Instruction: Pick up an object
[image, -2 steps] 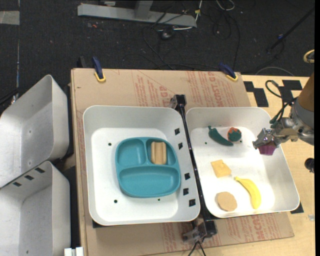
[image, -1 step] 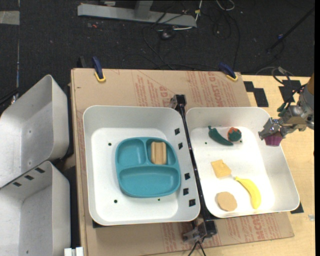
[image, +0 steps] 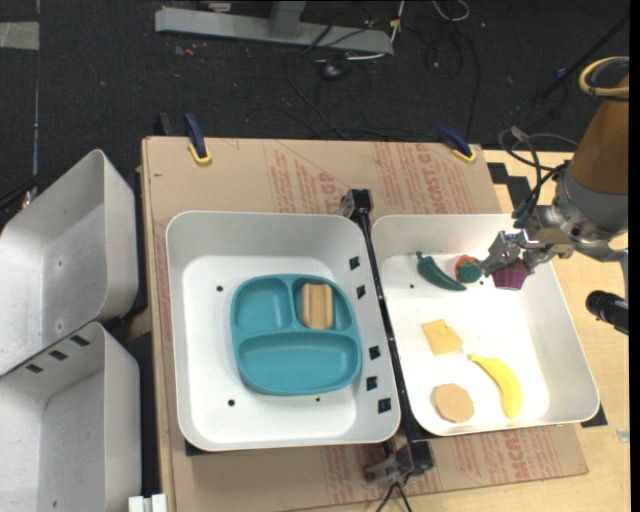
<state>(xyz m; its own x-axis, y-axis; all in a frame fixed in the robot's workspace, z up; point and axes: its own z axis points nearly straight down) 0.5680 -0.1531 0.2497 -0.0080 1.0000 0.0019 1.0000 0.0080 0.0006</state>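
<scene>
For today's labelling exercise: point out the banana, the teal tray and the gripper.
banana (image: 500, 384): camera view, middle of the fruit.
teal tray (image: 296, 364): camera view, floor of its large compartment.
gripper (image: 503, 255): camera view, between its fingertips.

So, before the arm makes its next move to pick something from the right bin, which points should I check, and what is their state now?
1. Pincer is over the right bin: ok.
2. Pincer holds an object: cannot tell; the purple piece sits right at it.
3. Neighbours crowd the pincer: not ok; the red piece and the green piece lie close beside it.
4. Banana, yellow block and round cookie lie apart, free to reach: ok.
5. Blue tray in the left bin is away from the arm: ok.
</scene>
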